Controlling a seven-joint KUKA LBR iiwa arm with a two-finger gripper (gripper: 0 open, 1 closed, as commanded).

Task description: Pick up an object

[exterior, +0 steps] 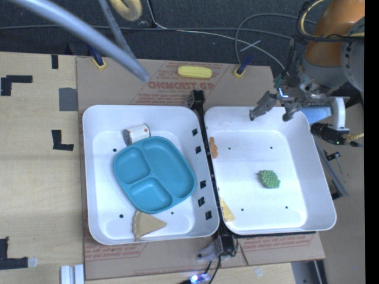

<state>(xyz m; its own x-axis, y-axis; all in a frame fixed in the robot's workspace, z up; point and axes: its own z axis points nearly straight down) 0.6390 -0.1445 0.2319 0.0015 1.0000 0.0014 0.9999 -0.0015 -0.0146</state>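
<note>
Grey and spread, the gripper hangs with both fingers apart and nothing between them, just over the far rim of the right bin, so you can take the pick as not yet begun. Every step is left: choose a target, come down, close, lift.

The nearest thing to that rim is the green ball, alone on the bin's floor, well down from the rim and a little toward the arm's side. You have bare white floor all round it, and no wall close enough to crowd the fingers, so I judge it the easiest target. An orange scrap lies hard against the wall nearest the left bin, and another piece sits at that same wall farther from the rim; both look awkward to straddle.

Across the divider, the blue tray fills most of the left bin, with a small cup beside it and a tan wedge below, little room there
</note>
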